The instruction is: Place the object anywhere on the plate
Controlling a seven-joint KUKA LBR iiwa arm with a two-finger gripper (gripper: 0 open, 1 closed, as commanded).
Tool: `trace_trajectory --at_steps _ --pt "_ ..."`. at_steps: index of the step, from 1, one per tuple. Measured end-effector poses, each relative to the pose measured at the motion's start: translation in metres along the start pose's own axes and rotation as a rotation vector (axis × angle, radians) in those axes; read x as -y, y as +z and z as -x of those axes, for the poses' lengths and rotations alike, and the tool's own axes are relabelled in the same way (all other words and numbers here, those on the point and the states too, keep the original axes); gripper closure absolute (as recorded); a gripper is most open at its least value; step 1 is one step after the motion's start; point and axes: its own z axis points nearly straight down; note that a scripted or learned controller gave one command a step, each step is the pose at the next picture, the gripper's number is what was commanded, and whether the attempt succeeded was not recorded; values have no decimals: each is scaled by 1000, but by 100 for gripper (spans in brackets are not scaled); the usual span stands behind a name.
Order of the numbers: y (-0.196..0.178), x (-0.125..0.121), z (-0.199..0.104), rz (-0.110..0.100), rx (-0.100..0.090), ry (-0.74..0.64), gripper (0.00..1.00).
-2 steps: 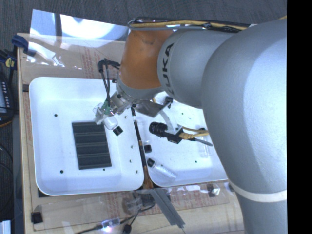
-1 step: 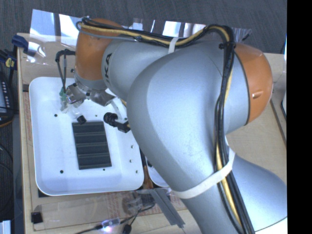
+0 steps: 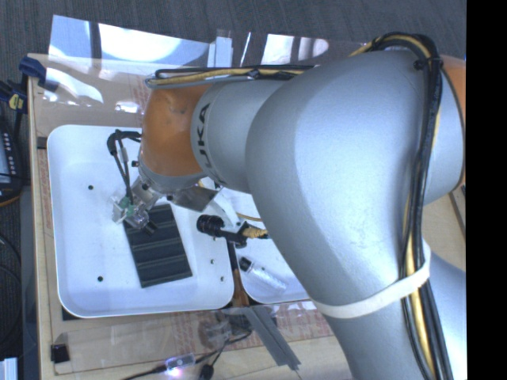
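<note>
Looking down on the bench from the fixed camera, Ben, and the grey arm (image 3: 341, 157) looms in from the right, its orange band (image 3: 170, 133) sitting over the back of the left bin (image 3: 79, 236).

Got it, Ana. Where's the gripper?

The gripper (image 3: 133, 212) is low inside the left bin, right at the upper end of a dark ribbed slab (image 3: 165, 252). Open or closed? I can't tell from this angle. The tip is a small cluster of metal and the wrist crowds it.

And the slab itself?

Lying flat on the bin's white floor, Ben, and set at a slant. Its upper end is by the gripper and its lower end is near the front rim. Whether the tip touches it or sits just above it, I can't say.

Anything on the other side?

A sliver of the right bin (image 3: 257, 295) peeks out under the arm. A small silvery item (image 3: 265, 277) lies in it, close to the side nearest the left bin and apart from the slab.
</note>
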Motion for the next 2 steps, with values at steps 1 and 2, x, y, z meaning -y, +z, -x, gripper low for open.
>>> trace_trajectory --at_steps 1,2 --pt "-1 40 -11 2 1 21 100" --pt "-1 93 -50 3 2 -333 100"
